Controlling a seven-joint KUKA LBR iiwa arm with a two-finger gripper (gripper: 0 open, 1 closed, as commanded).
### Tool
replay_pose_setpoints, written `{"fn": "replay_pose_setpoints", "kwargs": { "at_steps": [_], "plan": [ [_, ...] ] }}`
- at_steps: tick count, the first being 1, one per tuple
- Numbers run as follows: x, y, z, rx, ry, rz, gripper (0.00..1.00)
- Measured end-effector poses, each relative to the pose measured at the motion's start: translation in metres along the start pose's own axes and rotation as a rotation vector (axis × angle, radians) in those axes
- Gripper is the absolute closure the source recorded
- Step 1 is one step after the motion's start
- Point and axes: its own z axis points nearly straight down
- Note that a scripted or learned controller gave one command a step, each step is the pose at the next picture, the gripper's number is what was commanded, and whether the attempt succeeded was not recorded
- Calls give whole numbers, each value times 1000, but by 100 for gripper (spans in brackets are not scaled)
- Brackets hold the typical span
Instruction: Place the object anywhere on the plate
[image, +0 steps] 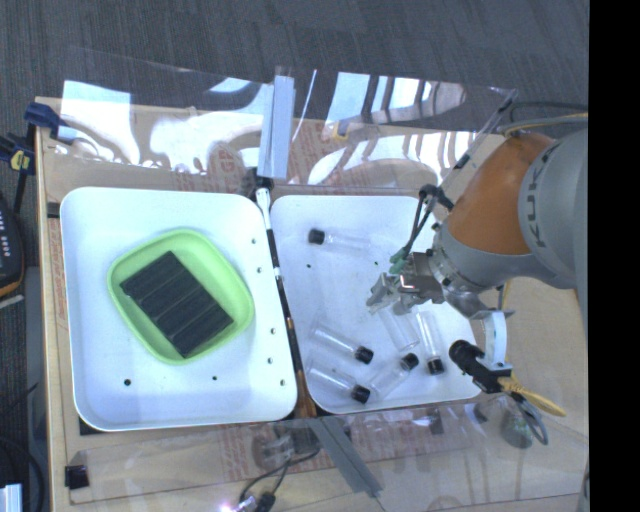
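A: What sits in the left bin (80, 300)?
B: A lime-green plate (225, 270) holding a dark ribbed slab (175, 303).
A: And right?
B: Clear black-capped vials (345, 347) near the front edge; gripper (398, 295) above them, finger spread unclear.

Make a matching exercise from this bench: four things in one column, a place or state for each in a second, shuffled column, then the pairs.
Things:
1. lime-green square plate
2. dark ribbed rectangular slab
3. clear plastic vials with black caps
4. robot's metal two-finger hand

Places:
A. over the right white bin
B. lying on the plate
C. in the left white bin
D. scattered on the right bin's floor

Pairs: 1-C, 2-B, 3-D, 4-A
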Motion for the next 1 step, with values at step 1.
{"fn": "replay_pose_setpoints", "kwargs": {
  "at_steps": [1],
  "plan": [
    [85, 1, 12, 1, 2, -149, 100]
  ]
}}
